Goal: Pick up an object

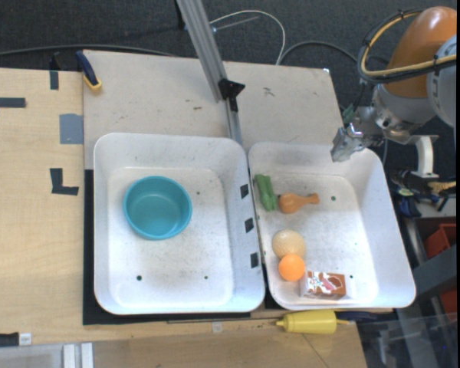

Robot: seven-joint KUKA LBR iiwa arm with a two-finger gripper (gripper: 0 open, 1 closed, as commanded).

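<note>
My gripper (343,149) hangs over the far right corner of the right bin (368,176), with nothing visible between its fingers. Below it in that bin lie a green oblong piece (265,192), a small tan gourd-shaped toy (297,201), a pale round ball (288,243), an orange ball (291,267) and a red and white packet (323,284). The gourd toy is the nearest, down and to the left of the gripper. A teal bowl (158,207) sits in the left bin (115,282).
A yellow bottle (310,322) lies on the bench just in front of the right bin. A slanted metal pole (208,48) rises behind the bins' shared wall. Cables loop across the bench at the back right.
</note>
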